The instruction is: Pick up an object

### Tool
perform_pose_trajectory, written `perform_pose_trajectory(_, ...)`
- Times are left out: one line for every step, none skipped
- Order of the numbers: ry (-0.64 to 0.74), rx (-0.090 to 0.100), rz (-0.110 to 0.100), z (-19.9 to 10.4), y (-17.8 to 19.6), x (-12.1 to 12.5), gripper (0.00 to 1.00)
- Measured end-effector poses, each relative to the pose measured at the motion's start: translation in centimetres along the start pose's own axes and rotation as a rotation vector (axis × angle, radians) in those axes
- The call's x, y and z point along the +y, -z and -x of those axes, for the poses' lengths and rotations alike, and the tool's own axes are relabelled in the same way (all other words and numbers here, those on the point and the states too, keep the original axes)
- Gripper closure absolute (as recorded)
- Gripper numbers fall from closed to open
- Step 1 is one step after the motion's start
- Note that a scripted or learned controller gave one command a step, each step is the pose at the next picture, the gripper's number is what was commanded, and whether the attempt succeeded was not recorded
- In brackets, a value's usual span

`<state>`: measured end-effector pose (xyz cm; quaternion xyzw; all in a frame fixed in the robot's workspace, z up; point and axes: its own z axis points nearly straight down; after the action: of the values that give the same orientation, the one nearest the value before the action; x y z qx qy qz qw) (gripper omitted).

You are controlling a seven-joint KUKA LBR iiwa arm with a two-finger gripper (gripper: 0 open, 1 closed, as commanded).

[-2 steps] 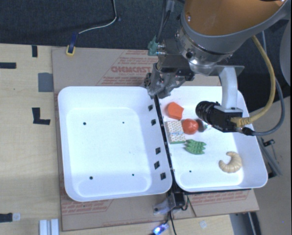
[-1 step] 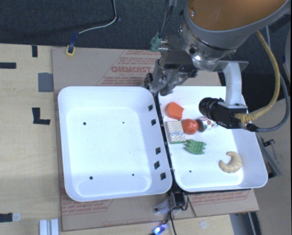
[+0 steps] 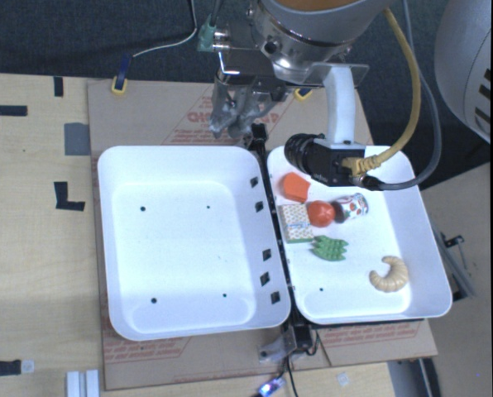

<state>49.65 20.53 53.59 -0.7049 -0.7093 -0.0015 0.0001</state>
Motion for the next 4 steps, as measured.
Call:
perform_pose_trajectory(-0.002,-0.002,-0.004,-3.0,-0.2,-1.4,1.0)
perform_pose_trajectory(-0.008,-0.003,-0.004,0.7,-0.1,-1.3,1.0)
perform_pose_trajectory(-0.004,-0.003,-0.005,0.5,0.9,-1.3,1.0)
perform_pose_trajectory(-0.003,-0.003,-0.004,-2.9,-0.3,0.6,1.0)
